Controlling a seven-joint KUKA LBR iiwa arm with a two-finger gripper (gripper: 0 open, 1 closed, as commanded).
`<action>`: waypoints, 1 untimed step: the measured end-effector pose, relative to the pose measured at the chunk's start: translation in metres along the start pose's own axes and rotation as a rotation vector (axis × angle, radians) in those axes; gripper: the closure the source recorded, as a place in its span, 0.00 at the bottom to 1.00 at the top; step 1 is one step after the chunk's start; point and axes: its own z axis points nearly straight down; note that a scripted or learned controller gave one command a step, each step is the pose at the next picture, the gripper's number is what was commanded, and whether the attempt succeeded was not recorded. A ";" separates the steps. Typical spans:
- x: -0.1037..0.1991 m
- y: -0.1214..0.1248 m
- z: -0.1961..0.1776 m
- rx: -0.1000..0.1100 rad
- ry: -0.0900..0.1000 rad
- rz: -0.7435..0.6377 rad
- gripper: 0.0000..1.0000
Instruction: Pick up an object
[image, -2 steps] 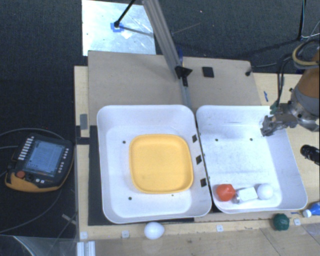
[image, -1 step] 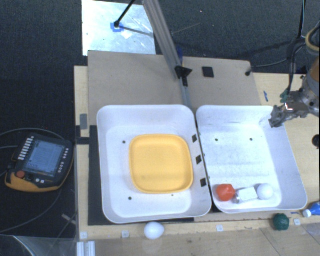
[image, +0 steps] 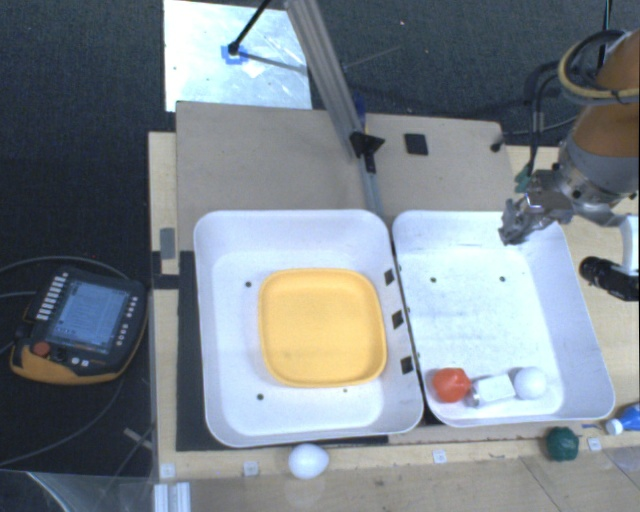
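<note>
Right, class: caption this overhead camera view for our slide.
Gripper above right bin; yellow plate in left bin.

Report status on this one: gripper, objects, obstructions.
Gripper over right bin's far corner, nothing held. Orange ball, white ball along near wall. Path clear.

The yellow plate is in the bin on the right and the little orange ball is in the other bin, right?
Not quite. The camera view shows the yellow plate in the left bin; the orange ball is in the other bin, the right bin.
</note>
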 end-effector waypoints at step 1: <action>0.044 0.007 0.013 0.001 0.000 0.001 1.00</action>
